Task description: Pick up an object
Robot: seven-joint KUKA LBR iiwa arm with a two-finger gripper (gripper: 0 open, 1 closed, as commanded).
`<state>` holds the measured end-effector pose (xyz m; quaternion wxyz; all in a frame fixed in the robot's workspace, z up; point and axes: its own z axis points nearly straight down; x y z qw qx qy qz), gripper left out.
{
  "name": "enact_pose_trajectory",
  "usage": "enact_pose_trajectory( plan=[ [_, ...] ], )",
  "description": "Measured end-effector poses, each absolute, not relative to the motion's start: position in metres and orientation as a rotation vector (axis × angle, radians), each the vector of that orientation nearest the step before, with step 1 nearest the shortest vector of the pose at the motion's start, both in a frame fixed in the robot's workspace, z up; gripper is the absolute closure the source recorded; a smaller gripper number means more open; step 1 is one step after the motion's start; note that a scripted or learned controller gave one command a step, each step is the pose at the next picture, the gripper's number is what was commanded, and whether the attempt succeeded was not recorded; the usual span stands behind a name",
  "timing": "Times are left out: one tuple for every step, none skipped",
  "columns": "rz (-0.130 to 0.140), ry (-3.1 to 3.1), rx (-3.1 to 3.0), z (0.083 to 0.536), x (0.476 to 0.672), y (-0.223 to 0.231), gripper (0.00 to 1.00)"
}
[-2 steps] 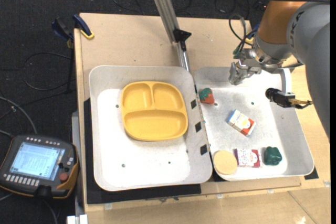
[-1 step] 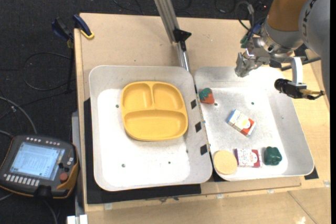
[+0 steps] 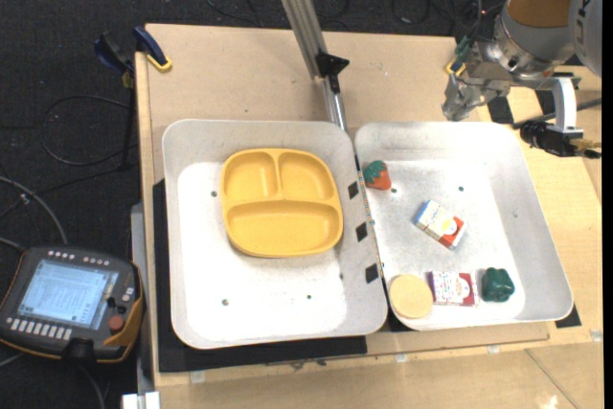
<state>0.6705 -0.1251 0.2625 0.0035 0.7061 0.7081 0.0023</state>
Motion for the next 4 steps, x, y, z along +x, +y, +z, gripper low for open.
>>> enact_pose_trajectory(
  plan=[
    [0.000,2.230,2.216,0.260,0.641,-0.077,1.00],
    [0.000,2.231,2.215,0.263,0.623,-0.032,1.00],
    [-0.003,2.230,2.217,0.251,0.605,0.007,1.00],
    [-0.002,2.231,2.216,0.237,0.594,0.052,1.00]
  ],
)
